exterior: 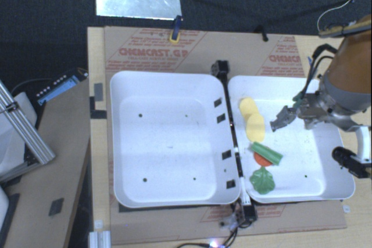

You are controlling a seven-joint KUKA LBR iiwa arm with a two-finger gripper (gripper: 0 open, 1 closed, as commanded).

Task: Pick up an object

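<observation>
Camera view: right bin (331,183) holds yellow pieces (251,119), green stick (267,153), green lump (263,181); fingers' (283,119) spread unclear.

Arm (349,75) cut off at right edge; red object (263,160) half hidden.

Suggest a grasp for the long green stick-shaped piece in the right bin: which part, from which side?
Grip the long green stick-shaped piece at its middle, across its narrow width, coming straight down from above. It lies flat and slanted, partly over a small red-orange piece, with the yellow lumpy object just above it. The right end is probably freest, pointing toward bare floor of the right white bin.
</observation>
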